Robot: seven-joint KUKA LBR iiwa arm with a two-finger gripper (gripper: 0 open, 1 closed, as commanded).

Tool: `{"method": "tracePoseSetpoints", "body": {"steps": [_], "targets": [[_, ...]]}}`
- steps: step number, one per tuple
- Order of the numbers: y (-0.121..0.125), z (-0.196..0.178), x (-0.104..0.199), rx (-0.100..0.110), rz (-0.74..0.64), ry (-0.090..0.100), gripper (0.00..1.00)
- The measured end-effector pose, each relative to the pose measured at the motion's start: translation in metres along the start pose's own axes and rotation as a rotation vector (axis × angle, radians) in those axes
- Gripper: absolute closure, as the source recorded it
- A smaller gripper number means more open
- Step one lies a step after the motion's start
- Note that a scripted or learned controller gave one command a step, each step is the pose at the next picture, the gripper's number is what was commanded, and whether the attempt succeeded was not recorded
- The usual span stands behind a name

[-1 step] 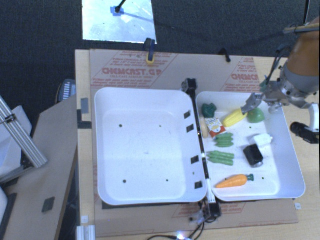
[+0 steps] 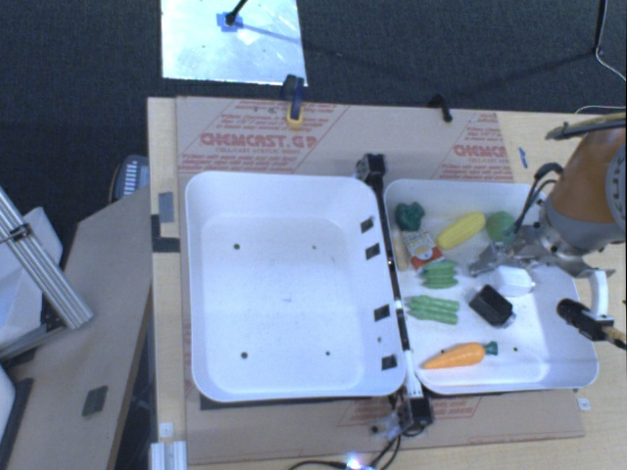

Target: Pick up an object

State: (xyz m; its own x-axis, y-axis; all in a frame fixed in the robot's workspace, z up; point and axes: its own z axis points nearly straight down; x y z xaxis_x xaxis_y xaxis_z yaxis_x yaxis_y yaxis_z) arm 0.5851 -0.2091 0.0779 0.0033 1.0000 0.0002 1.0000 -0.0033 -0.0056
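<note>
My gripper [image 2: 495,259] hangs low in the right bin [image 2: 568,372], near its middle toward the far wall, and I cannot tell from here how it is set. Nothing is picked up yet, I judge: the yellow corn [image 2: 461,230] by the far wall, the black block [image 2: 491,305] mid-bin, and the carrot [image 2: 455,356] by the near wall all lie on the floor.
</note>
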Motion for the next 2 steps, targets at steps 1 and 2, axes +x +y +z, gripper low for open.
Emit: {"method": "tracePoseSetpoints", "body": {"steps": [1, 2], "targets": [[-0.059, -0.006, 0.044, -0.003, -0.004, 0.002, 0.0], [0.053, -0.006, 0.042, 0.024, -0.003, 0.004, 0.0]]}}
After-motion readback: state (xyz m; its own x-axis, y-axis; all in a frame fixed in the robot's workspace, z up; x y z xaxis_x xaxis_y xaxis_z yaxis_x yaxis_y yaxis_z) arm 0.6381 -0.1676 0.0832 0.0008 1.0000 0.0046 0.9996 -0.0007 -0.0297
